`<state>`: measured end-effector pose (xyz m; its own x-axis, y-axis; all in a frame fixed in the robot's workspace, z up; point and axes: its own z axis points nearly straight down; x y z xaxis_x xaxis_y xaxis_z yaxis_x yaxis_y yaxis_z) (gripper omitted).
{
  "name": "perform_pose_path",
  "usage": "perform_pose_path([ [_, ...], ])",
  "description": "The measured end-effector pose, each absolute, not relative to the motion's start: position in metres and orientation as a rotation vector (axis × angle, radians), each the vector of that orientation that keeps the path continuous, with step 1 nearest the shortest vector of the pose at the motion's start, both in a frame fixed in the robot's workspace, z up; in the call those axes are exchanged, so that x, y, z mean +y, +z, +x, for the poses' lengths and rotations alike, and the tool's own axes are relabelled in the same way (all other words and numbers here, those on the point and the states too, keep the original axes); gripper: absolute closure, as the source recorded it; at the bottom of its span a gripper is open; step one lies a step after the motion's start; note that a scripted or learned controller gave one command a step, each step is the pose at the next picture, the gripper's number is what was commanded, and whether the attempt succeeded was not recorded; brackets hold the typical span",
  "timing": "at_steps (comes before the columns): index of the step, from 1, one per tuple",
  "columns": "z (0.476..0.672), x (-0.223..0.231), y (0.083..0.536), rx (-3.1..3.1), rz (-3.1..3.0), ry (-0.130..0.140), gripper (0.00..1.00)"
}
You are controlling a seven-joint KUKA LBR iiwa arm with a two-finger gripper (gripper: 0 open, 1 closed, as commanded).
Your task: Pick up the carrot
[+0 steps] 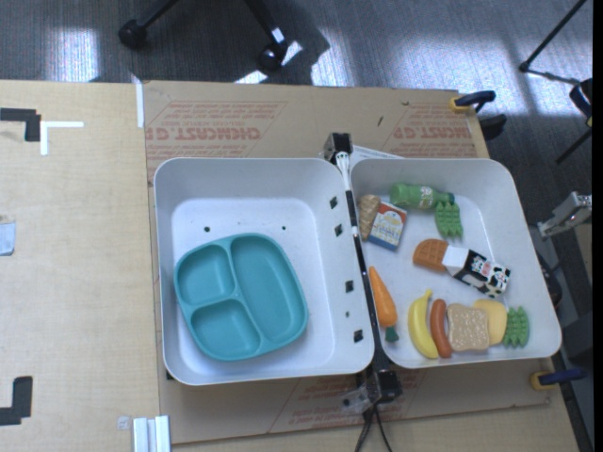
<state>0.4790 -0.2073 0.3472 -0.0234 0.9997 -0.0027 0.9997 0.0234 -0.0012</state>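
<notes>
Carrot: you find it in the right bin, lying flat against that bin's left wall, just beside the divider where the two bins meet. Its orange body runs along the wall, and its small green top points toward the near edge. It lies on its own, with a narrow gap between it and the banana.

Nearest to you in that bin, a row of toy food lines the front wall: the banana, a red sausage touching it, a slice of bread, a yellow piece behind the bread, and a green leafy piece at the right end. Farther back you see a black-and-white cow-print carton and an orange-brown waffle-like piece beside it. Beyond those sits a small box with a red and blue face, then a green bottle-shaped item and a green ridged piece near the back wall.

The left bin holds a teal divided plate with three compartments, set toward its near left corner.

Both bins rest on a sheet of cardboard laid on the wooden bench. Blue and yellow clamps grip the cardboard at the far right corner and the near right corner. Past the bench, you see the base of an office chair on the grey floor.
</notes>
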Motion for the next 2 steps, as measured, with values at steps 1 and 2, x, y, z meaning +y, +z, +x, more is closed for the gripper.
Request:
perform_pose_path([
  [1,0.48,-0.198,0.342,2.29,2.145,-0.001,0.0],
  [2,0.48,-0.223,0.504,2.451,1.951,-0.004,0.0],
])
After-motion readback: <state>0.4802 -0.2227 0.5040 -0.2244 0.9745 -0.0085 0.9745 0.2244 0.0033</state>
